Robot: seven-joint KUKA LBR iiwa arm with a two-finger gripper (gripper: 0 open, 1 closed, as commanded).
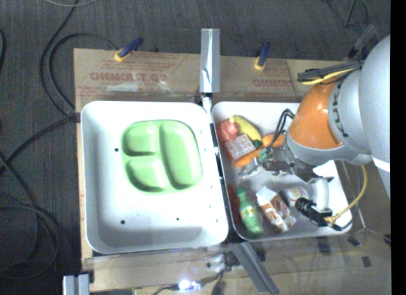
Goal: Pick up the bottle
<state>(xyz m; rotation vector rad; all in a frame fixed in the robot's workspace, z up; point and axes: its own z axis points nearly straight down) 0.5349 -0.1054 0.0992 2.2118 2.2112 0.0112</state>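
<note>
Crowded right bin [347, 189], left one [95, 160] given over to a green tray [162, 155]. Bottle [248, 211] lying on its side near the front left corner of the right bin, green, red cap pointing away, just beside a snack packet [276, 212]. Gripper [263, 160] low over the fruit and boxes further back, well short of the bottle. Grasp impossible to tell: hidden under the wrist. Probably reaching in from the right to descend among the clutter.

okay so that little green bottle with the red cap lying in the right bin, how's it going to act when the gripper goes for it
The small green bottle with the red cap lies on its side, so its round body will probably roll if nudged. It looks smooth and glossy, so it may slip between fingers. It sits close to the right white bin's left wall and beside an orange-and-white packet, which likely leaves little room.
</note>
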